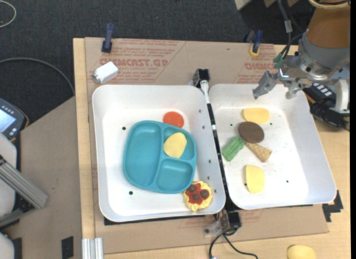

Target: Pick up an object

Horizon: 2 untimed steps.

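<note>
Camera view, looking down on 2 white bins: the gripper (pixel 278 85) hangs over the right bin (pixel 317 157) at about its 12 o'clock rim, its 2 fingers spread wide with nothing between them; you can see one dark finger (pixel 263 88) angled out to the left and the other (pixel 291 89) beside it.

Below it lie your candidates; a yellow piece (pixel 255 115) sits nearest, toward 6 o'clock from the gripper, touching or just overlapping a brown oval piece (pixel 251 132); a green block (pixel 233 148) lies at 8 o'clock from the brown one, a tan wedge (pixel 259 152) at 5 o'clock, and a second yellow piece (pixel 255 179) stands apart near the bin's 6 o'clock side.

These look like toy food, so judge them light, rigid and smooth; expect them to slide on the bin floor rather than crush; the lone yellow piece offers you the cleanest grasp, taken across its narrow width, since nothing crowds it.

The left bin (pixel 105 141) holds a blue divided tray (pixel 144 157) with a yellow item (pixel 175 144) in its 2 o'clock compartment; an orange disc (pixel 174 119) lies at the tray's 12 o'clock, a small pizza-like piece (pixel 197 195) at its 5 o'clock.
</note>
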Motion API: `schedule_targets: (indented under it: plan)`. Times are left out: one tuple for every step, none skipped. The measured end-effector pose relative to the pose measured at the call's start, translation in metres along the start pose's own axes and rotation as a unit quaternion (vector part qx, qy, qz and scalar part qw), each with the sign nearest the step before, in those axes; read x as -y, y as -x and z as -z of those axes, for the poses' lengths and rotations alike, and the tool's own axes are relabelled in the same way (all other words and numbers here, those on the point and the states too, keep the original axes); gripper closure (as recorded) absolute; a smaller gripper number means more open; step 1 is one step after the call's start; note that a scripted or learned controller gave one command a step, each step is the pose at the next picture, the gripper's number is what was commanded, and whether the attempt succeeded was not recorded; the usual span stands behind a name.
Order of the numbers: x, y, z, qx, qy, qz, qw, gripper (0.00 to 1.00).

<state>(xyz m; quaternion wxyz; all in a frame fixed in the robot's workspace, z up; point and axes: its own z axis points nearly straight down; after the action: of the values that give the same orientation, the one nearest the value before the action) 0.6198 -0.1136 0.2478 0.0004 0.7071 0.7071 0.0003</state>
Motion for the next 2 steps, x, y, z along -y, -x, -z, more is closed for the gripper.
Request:
schedule_targets:
  plan:
    - [0.0351, -0.0809, 0.0190, -0.002, -0.001, 0.004, 1.0000, 0.00]
    - [0.0339, -0.0754, 0.0283, 0.000, 0.000, 0.000, 1.0000, 1.00]
